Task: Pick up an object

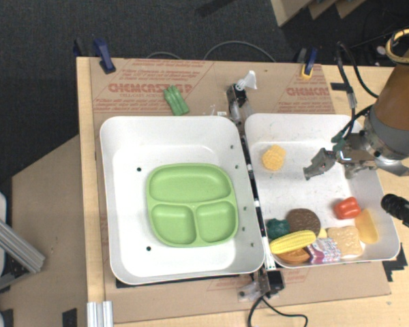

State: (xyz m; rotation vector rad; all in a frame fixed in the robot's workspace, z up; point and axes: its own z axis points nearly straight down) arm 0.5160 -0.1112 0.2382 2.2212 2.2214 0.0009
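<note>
My gripper [318,165] hangs over the middle of the right bin [296,131], reaching in from the right, with nothing visible between its fingers. A yellow waffle-like piece [274,158] lies to its left in the bin's upper left part. Along the bin's lower part sit a red pepper [346,208], a brown round cookie [303,220], a yellow corn cob [292,240], a green piece [277,226], a beige cracker [345,240] and a yellow-orange piece [367,226]. A colourful packet [324,251] lies by the front wall.
The left bin [123,148] holds a green three-compartment plate [191,204]. A green object [176,101] lies on the cardboard behind the left bin. Clamps and cables [238,94] sit at the bins' junction at the back.
</note>
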